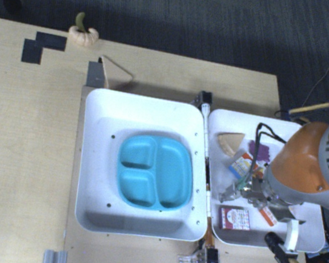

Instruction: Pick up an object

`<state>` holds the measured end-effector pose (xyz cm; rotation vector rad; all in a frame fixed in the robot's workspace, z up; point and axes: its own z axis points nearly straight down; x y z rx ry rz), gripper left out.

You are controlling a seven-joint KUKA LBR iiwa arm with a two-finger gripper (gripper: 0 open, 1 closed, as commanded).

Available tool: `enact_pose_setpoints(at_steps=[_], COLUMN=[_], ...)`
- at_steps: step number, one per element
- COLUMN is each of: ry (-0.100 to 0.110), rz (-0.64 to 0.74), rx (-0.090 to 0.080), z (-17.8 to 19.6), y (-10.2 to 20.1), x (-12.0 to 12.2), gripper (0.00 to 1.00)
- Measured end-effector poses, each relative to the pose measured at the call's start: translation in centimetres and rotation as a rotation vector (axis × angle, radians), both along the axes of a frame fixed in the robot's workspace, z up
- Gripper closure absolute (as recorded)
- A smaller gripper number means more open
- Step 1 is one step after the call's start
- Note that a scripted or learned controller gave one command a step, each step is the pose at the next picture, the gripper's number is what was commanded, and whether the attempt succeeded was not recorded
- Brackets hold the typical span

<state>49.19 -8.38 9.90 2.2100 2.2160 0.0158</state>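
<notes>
We are looking at the arm reaching low into the right bin, where several small objects are lying: a red packet, a beige wedge and a purple piece. The gripper is hanging among them, and we cannot tell its state. Nothing is lifted yet, we judge; the pick is remaining.

A turquoise tray sits in a white bin.

A red-and-white packet lies flat in the right bin's near part. A tan wedge lies at its far left; a purple piece lies beside it
</notes>
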Motion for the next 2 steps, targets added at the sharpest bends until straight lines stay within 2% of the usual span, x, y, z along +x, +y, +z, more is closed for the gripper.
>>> enact_pose_setpoints(at_steps=[1,2], ry=[-0.003,0.011], rz=[0.002,0.002], rx=[0.001,0.000], z=[1.1,7.7], y=[0.1,-4.3], x=[0.1,5.7], gripper=[1.00,1.00])
